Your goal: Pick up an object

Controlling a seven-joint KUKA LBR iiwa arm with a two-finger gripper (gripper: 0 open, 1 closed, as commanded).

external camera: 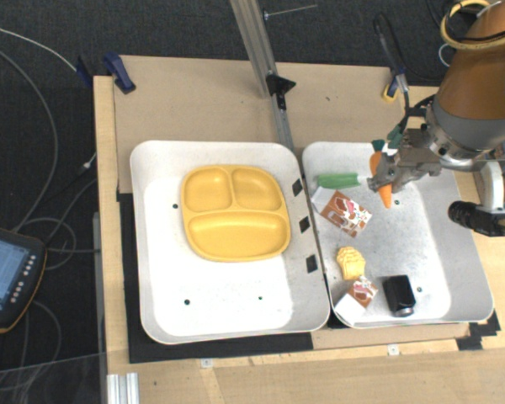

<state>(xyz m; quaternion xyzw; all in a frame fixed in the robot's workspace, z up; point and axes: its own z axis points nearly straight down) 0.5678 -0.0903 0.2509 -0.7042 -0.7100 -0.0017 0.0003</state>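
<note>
Apparently our hand [385,183] sits low in the right bin [454,251], pinched on an orange carrot [386,195] dangling between its fingers, likely lifted clear of the 5 loose items beside it.

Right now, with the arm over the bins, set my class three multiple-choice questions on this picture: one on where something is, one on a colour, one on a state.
1. Where does the yellow divided plate lie?
A. in the left bin
B. in the right bin
C. on the floor

2. What colour is the long stick-shaped thing at the top of the right bin?
A. blue
B. green
C. white

3. How does the orange carrot stand to the gripper?
A. far across the bin
B. right at the gripper
C. on the yellow plate

Answers:
1 A, it fills the left bin's upper half.
2 B, the stick is green.
3 B, the carrot's tip pokes out beneath the gripper.
</note>
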